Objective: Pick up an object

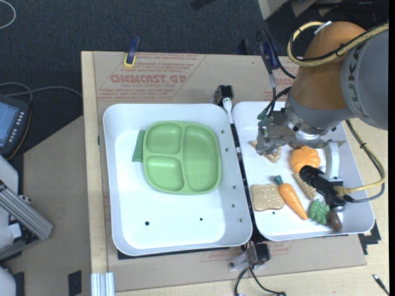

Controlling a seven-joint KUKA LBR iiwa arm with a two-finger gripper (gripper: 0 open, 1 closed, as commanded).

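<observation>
The worktop [160, 73] is a pale board with red lettering along its far edge, where a yellow clip [130, 59] grips it at the left. The left bin [117, 190] holds one green plate [182, 157] with three compartments. It lies flat in the middle of the bin, somewhat toward the far side, and the near part of the bin floor is bare white. A black clip [223, 95] sits at the far end of the seam where the two bins meet.

The right bin [247, 128] holds the small things. Near its left wall, on the near side, lies a square tan cracker [266, 197], with a carrot [292, 201] just to its right, slanting with its green tip toward the far left. Farther back, the hand [269, 143] hangs over the far left part of this bin. Whether it is released or clenched cannot be told from this view. A small tan piece [272, 155] lies just on its near side, and it is unclear whether the two touch. Right of that piece is an orange lump [306, 158]. A broccoli floret [319, 211] lies by the near right corner with a brown bit [336, 221] beside it. The arm [327, 73] rises from the hand toward the far right, with its orange band above the grey wrist.
</observation>
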